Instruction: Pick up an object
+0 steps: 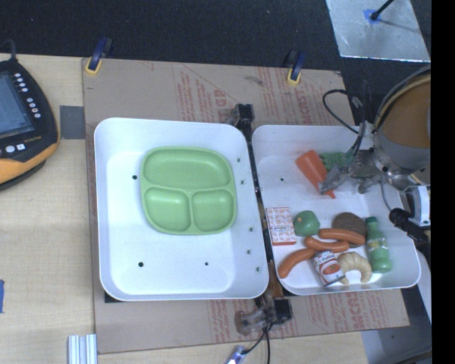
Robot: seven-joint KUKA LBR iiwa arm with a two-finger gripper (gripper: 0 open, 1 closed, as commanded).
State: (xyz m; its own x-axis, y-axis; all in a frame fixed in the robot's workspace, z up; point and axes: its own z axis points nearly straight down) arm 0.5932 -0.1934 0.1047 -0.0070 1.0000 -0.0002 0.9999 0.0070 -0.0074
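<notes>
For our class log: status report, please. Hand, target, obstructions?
Hand low in right white bin, beside orange toy carrot. Nothing seen held. Toy food crowds the bin's near end.

Orange carrot, tilted, right bin's back

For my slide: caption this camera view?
Gripper beside orange toy carrot in right white bin; green divided plate in left bin.
</notes>
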